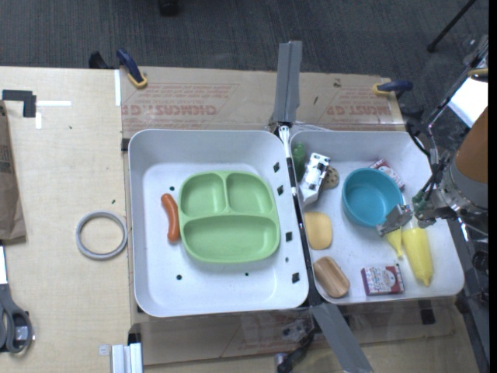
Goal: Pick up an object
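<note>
Pale wood surface [62, 185] is carrying two white bins side by side: left bin [147, 231], right bin [446, 278]. Cardboard sheet [202, 103] is lying under their far edges. Grey ring [101, 234] is resting left of the bins.

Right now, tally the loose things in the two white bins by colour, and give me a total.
Green: 1, the green divided plastic plate
Orange: 1, the orange toy hot dog
Blue: 1, the blue round bowl
Yellow: 1, the yellow toy banana
Tan: 2, the pale tan bun and the brown bread roll
Red and white: 1, the small red and white packet
Total: 7
</note>
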